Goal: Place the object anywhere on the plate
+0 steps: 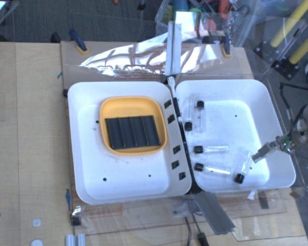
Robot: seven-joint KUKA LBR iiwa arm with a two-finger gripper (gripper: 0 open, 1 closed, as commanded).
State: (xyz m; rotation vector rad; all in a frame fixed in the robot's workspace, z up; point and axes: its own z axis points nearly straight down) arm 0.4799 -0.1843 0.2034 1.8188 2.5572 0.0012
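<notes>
Bench (25,137): tan wooden surface at the bottom and left of the frame, bearing both bins; no writing legible on it.
Left bin (87,183): shallow white tray, centre-left of the frame, touching the right bin along the middle seam.
Right bin (262,99): shallow white tray, centre-right, holding several vials.
Plate (131,106): yellow-orange, rounded square, in the upper middle of the left bin; a dark ribbed insert (132,131) lies on it.
Foil sheet (143,60): crinkled and shiny, behind the bins at upper centre.
Clear tub (210,6): top of frame, packed with coloured items; nothing on it can be read.
Gripper (256,157): at the right edge of the right bin, slim grey tip pointing left and down toward the bin floor; whether it is released or clenched I cannot tell.
Vials: clear tubes with black caps, all in the right bin. One (199,111) stands upper left of that bin, one (187,123) just beside the seam, one (211,149) lies mid-left, one (211,169) lower left, one (242,169) lower right, near the gripper tip, contact unclear.
Labels: no brand or text legible anywhere.
</notes>
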